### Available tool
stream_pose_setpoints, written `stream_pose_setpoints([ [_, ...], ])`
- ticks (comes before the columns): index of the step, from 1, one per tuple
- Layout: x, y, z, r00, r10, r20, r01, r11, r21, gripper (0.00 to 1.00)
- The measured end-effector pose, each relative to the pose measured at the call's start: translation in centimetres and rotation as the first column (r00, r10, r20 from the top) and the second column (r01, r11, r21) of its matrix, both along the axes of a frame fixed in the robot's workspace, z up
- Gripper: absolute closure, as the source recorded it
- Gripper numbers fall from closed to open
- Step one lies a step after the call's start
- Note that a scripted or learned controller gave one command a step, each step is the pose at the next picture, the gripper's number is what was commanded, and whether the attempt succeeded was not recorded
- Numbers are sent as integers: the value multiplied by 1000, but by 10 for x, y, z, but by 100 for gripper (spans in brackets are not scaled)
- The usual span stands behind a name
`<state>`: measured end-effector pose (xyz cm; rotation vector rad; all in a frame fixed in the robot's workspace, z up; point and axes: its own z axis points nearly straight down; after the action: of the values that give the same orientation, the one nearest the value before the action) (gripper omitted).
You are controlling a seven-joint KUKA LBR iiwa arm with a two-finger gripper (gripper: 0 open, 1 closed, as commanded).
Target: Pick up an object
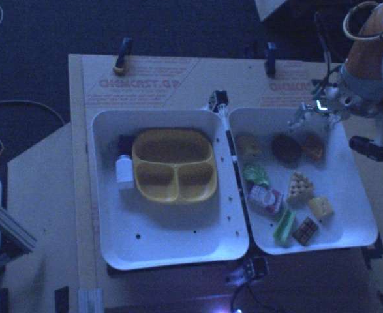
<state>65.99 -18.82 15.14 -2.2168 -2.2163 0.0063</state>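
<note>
Toy food pieces, among them a waffle wedge (300, 188) and a chocolate bar (305, 231), lie in the right bin (357, 181), while the gripper (315, 117) hangs with spread, empty fingers above its far edge.

Two white bins (106, 175), one yellow divided tray (175, 165), one small bottle (124, 170), nine food items (286, 150).

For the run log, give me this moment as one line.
tool: above right bin far edge | holding: nothing seen | yellow tray: left bin

Smooth plastic bins (113, 240), cardboard bench (178, 83)
</note>
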Motion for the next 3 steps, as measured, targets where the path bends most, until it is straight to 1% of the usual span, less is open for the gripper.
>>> stream_pose_setpoints([
  [1,0,-2,-62,1000,1,8,-1,1000,-2,0],
  [2,3,-1,-61,1000,3,14,-2,1000,-5,0],
  [3,5,-3,-49,1000,4,22,-3,1000,-11,100],
])
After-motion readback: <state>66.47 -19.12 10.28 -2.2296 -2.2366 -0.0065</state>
